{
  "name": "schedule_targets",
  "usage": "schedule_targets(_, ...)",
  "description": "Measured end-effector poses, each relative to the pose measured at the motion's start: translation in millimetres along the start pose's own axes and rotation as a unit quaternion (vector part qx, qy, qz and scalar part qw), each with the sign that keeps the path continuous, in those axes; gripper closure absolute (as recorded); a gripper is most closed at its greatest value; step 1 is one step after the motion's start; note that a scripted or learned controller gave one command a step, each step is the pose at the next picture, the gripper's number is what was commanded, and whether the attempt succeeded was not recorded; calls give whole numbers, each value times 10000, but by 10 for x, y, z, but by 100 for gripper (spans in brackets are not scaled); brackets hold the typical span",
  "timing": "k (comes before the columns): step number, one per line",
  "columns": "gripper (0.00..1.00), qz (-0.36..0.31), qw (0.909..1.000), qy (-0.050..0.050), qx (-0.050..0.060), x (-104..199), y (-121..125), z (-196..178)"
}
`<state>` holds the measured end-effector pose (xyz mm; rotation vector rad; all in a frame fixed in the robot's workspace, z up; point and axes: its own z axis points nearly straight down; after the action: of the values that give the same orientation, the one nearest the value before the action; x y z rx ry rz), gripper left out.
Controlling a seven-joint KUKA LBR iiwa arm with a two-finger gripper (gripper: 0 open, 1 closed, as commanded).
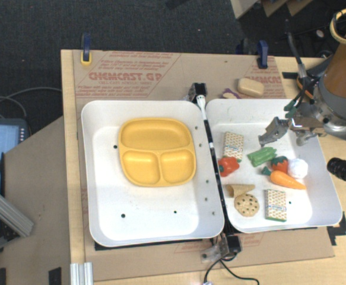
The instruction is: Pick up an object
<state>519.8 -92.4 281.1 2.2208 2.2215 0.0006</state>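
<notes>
- Two white bins are sitting side by side on the tabletop (72,159); the left bin (101,206) is carrying a yellow divided plate (156,151), and the right bin (321,209) is holding the small toy foods I am choosing from.
- I am watching the end effector (282,130) hanging over the upper part of the right bin, just above the green pepper (262,156); nothing is sitting between its fingers, and I cannot tell from this slant whether they are spread or closed.
- Nearest candidates, as I am judging it: the green pepper, with the carrot (286,180) and a white ball (298,168) touching just beside it.
- Farther left, a cracker (233,145), a red tomato (228,165), a cookie (246,204) and a second cracker (276,205) are lying apart from each other.
- To do this step well, I am favouring the pepper: descending straight down, centring the fingers across its narrow width, and keeping clear of the carrot so it is not being nudged away.
- The crowding on the right side is looking like the main risk.
</notes>
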Motion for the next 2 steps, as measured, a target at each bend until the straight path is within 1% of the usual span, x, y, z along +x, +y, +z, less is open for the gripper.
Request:
schedule_targets(1, 0, 41, 10000, -3, 44, -940, 135, 1053)
schedule_targets(2, 0, 2, 10000, 12, 33, -963, 209, 2021)
